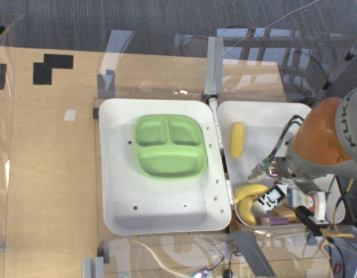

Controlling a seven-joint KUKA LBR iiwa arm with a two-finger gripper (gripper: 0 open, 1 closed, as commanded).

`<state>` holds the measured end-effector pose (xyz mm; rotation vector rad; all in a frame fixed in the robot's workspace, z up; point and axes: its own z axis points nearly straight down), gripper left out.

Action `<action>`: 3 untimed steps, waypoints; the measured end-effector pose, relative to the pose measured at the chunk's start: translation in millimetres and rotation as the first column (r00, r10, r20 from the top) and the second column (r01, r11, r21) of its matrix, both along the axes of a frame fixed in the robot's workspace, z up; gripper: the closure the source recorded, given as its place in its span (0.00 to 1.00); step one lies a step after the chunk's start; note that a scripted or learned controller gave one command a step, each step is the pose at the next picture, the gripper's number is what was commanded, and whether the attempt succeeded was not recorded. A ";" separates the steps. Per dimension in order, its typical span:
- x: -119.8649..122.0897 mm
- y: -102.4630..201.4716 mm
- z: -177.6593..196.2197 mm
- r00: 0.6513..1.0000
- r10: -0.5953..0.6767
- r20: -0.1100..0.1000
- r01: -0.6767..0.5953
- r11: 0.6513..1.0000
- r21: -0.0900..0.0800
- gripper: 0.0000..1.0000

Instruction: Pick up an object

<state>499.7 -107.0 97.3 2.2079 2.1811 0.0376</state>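
The wooden bench (51, 172) fills the scene, with black squares marked on its far left part. On it sit two shallow white bins side by side. The left bin (161, 213) is the larger in view, and a green divided plate (169, 146) lies in its far half, with two small compartments on the far side and one long compartment on the near side.

The right bin (265, 120) touches the left one along a shared edge. The arm (328, 141) reaches in from the right, its orange band hanging over the right half of this bin, with grey metal below it and cables running along its left side. The gripper (275, 169) sits low over the near middle of the right bin, just above the pile of objects there; whether it is released or clenched cannot be told from this angle.

A yellow corn-like piece (237, 139) lies upright along the left side of the right bin, apart from everything else. Near the bin's near left corner lies a banana (250, 191), curved and touching a yellow bowl-like rim beneath it. Just right of the banana sits a black-and-white object (269, 197), close under the gripper. A small bottle with a label (302, 200) lies to the right of that.
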 end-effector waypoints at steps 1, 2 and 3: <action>112.4 3.0 -7.1 0.984 0.176 -0.030 -0.176 0.984 0.007 0.00; 168.8 18.6 -9.9 0.983 0.179 -0.049 -0.179 0.984 0.012 0.00; 171.3 64.8 91.4 0.990 0.136 -0.033 -0.136 0.991 0.009 0.00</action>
